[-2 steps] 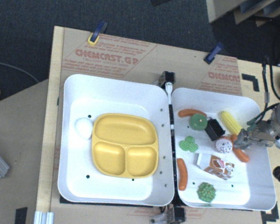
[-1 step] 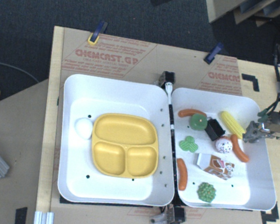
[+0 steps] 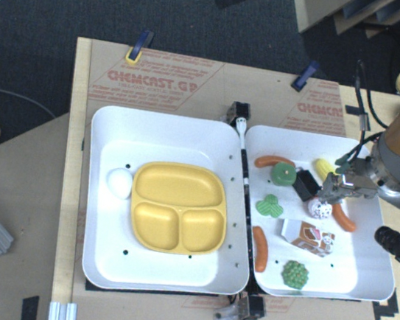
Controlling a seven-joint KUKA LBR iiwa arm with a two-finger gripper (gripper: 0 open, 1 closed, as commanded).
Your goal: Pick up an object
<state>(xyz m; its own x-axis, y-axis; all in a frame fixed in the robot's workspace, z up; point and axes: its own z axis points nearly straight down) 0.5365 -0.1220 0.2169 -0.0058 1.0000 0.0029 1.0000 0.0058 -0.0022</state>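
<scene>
Now the gripper hangs low in the right bin, right over the spotted white ball; whether its jaws are wide or pinched, I cannot tell. Black block sits just left.

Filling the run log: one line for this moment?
arm: over right bin | gripper: above white die | grasp: unclear

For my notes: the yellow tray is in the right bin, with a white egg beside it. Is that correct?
No. The camera view shows the yellow tray in the left bin, not the right one. The white egg does lie beside it.
</scene>
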